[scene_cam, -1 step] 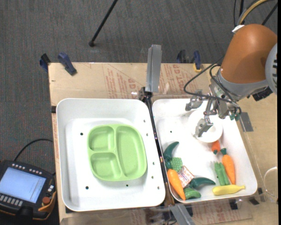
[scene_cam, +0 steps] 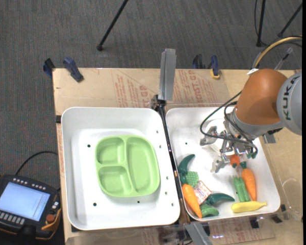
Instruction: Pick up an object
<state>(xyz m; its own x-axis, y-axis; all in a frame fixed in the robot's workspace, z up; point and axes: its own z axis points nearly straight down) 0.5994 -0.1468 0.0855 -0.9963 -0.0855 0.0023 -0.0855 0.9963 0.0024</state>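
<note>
My gripper (scene_cam: 230, 157) hangs low over the right bin (scene_cam: 186, 124), toward its right side, under the orange wrist band. A small orange-red piece (scene_cam: 235, 161) shows right at the gripper's tip; whether it is gripped is unclear. Just below lie an orange carrot (scene_cam: 249, 181) and a green pod (scene_cam: 239, 189), with a yellow banana (scene_cam: 249, 206) at the front. In the bin's left half are a dark green pepper (scene_cam: 186, 163), a light green bumpy piece (scene_cam: 193, 177), a second carrot (scene_cam: 190, 198), a red-and-white packet (scene_cam: 203, 191) and a dark green curved piece (scene_cam: 220, 198).
The left bin (scene_cam: 76, 137) holds a light green divided plate (scene_cam: 127, 166). A grey upright post (scene_cam: 167, 75) stands behind the seam between the bins. Cables loop from the wrist over the right bin's back. A teach pendant (scene_cam: 23, 203) lies at the lower left.
</note>
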